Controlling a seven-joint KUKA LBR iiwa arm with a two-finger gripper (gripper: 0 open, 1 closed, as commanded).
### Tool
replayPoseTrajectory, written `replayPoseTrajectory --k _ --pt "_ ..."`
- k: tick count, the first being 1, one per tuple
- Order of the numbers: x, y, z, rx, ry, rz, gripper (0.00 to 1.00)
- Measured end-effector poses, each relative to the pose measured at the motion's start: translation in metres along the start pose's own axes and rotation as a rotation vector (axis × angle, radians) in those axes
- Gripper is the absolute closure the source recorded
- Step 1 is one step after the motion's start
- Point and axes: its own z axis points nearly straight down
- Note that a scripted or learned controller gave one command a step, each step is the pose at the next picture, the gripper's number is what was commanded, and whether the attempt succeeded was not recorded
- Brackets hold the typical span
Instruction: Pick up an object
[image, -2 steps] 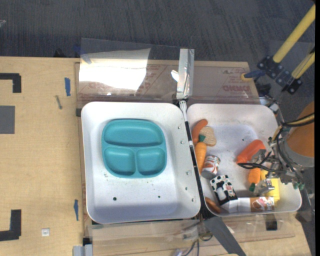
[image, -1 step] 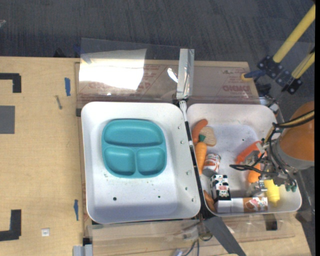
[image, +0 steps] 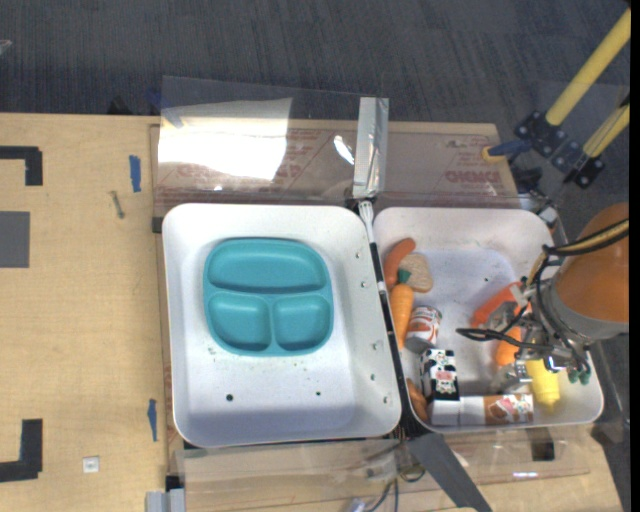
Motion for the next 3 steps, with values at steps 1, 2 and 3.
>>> replayPoseTrajectory --k 1,2,3 --pt "0.0009 0.0158 -0.0002 -0.001 -0.001 -0.023 0.0" --pt "0.0001 0.018 0.0001 -0.007 -0.003 -0.133 0.0" --pt "-0.0019 0.0159 0.0005 -0.007 -0.005 -0.232 0.0"
